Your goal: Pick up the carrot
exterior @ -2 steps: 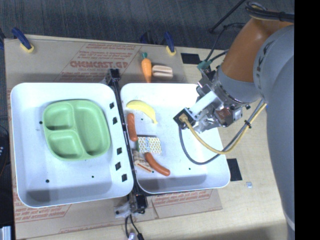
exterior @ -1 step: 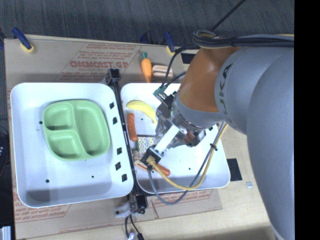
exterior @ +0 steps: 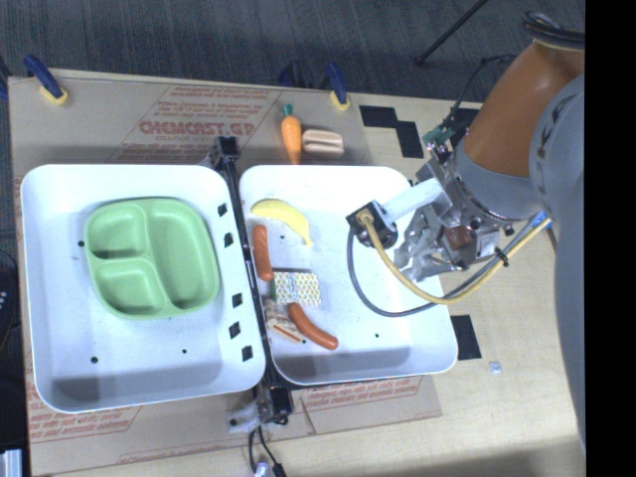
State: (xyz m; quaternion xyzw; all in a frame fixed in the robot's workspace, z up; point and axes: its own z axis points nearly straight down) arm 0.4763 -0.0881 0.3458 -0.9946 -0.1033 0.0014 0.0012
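Cardboard covers the bench beneath two white bins. Outside them, just past the right bin's far rim near its far-left corner, lies the carrot, with a small brown-and-pink block just beside it. Over that bin's right edge hangs the gripper, well apart from the carrot; its opening cannot be made out.

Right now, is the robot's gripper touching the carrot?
Apart. The camera view shows the gripper over the right bin, while the carrot lies outside on the cardboard behind it.
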